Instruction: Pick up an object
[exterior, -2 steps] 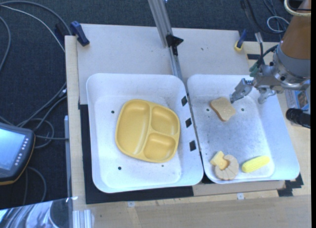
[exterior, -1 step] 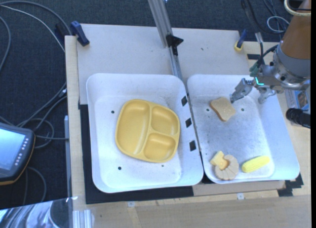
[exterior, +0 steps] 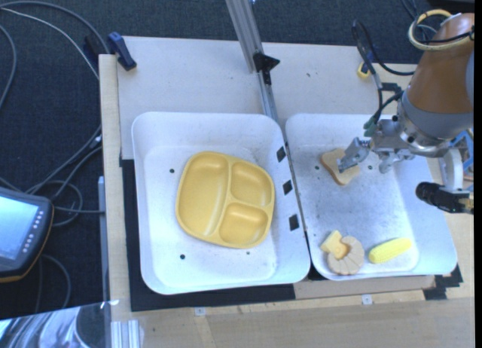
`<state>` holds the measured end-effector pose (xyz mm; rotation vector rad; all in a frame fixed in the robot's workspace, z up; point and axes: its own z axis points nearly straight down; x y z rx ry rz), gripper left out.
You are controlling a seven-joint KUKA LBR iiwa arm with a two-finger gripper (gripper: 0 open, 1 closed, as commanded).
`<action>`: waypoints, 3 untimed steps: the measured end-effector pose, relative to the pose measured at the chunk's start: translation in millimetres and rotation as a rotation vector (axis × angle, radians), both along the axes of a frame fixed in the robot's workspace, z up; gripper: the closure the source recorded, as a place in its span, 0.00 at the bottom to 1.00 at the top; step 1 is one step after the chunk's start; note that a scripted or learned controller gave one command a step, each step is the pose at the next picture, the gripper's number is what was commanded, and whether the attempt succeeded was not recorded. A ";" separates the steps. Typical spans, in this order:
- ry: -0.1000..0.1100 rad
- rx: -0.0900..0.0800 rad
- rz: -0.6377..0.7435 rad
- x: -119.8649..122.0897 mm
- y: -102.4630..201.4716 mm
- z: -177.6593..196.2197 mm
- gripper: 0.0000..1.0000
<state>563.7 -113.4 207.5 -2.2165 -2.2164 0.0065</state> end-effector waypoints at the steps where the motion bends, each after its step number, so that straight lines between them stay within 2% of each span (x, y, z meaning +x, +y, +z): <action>1: -0.001 0.000 0.000 -0.8 -0.9 -42.5 0.00; 2: 0.000 0.000 0.000 -4.3 -8.5 -101.8 0.00; 3: -0.009 0.000 0.001 -1.5 -7.8 -87.1 1.00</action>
